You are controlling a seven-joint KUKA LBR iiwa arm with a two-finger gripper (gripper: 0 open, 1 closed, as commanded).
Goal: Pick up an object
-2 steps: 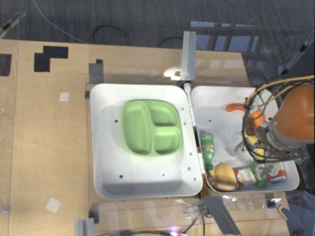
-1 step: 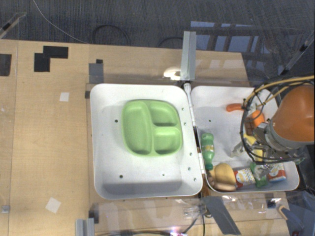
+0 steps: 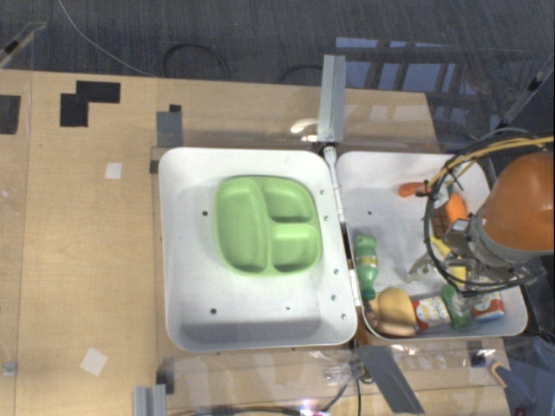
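**Desk:** What do you have on the bench?

**Me:** Two shallow white bins side by side. In the left white bin there is a pale green plastic tray with three compartments, lying flat near the middle. The right white bin holds the loose objects.

**Desk:** Which ones?

**Me:** A small green plastic bottle lies against the bin's left wall. Just below it, at the near left corner, sits a tan rounded bread-like piece. Touching that on its right is a bottle with a red and white label and a green cap, lying on its side along the near wall. Toward the far side there is a small orange carrot-shaped piece, and another orange piece partly hidden behind the cables.

**Desk:** And the arm?

**Me:** I see the grey arm with its orange band over the right part of the right bin, cables looped around the wrist. The gripper points down near the labelled bottle's cap end. I cannot tell from here whether the claw is apart or together; the wrist and cables cover it.
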